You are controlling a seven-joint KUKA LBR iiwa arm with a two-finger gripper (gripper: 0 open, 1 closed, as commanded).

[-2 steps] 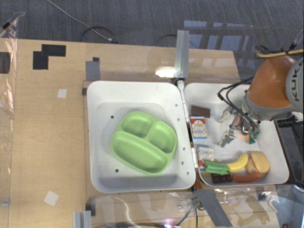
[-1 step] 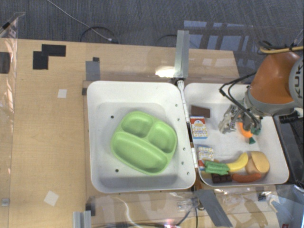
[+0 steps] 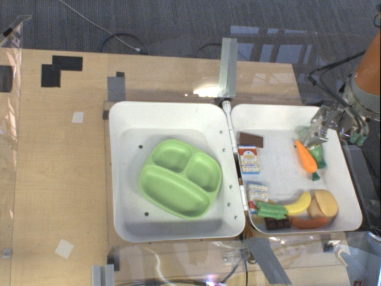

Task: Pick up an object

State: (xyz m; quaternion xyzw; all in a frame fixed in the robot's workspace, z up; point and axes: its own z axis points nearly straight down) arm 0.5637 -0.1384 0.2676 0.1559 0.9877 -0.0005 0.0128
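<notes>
A banana (image 3: 299,204), a round bun (image 3: 325,204) and a dark block (image 3: 277,223) crowd the right bin's (image 3: 280,154) near edge. Farther back, the end effector (image 3: 312,137) hangs just above a toy carrot (image 3: 305,156), fingers spread, gripping nothing. A green divided plate (image 3: 180,177) lies in the left bin (image 3: 128,159).

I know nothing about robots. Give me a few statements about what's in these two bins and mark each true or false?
1. The green divided plate lies in the left bin. True.
2. The toy carrot lies in the left bin. False: it lies in the right bin.
3. The gripper is over the right bin, near the carrot's top end. True.
4. The banana sits at the right bin's far edge. False: it is by the near edge.
</notes>
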